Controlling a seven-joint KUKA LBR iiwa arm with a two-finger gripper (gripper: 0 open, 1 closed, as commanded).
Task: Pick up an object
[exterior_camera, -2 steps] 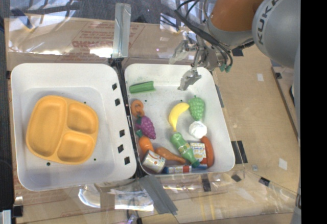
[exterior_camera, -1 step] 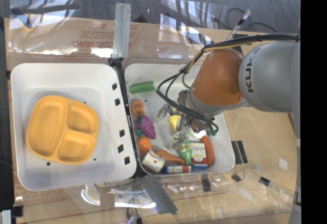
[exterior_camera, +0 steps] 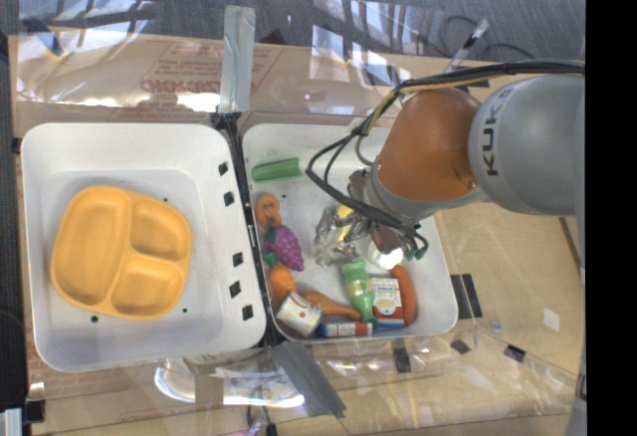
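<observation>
Hovering: tool (exterior_camera: 338,237) over right bin (exterior_camera: 438,300) | grip state unclear (wrist hides it) | yellow tray (exterior_camera: 121,251) left

The arm (exterior_camera: 498,140) reaches in over the right bin (exterior_camera: 299,140), its gripper (exterior_camera: 338,235) hanging low above the bin's middle. Along that bin's left wall lie a green stick (exterior_camera: 276,168), a carrot (exterior_camera: 267,210) and purple grapes (exterior_camera: 287,247). A green bottle (exterior_camera: 357,287) and small packets crowd its near edge. The left bin (exterior_camera: 50,155) holds a yellow divided plate (exterior_camera: 121,251).
</observation>
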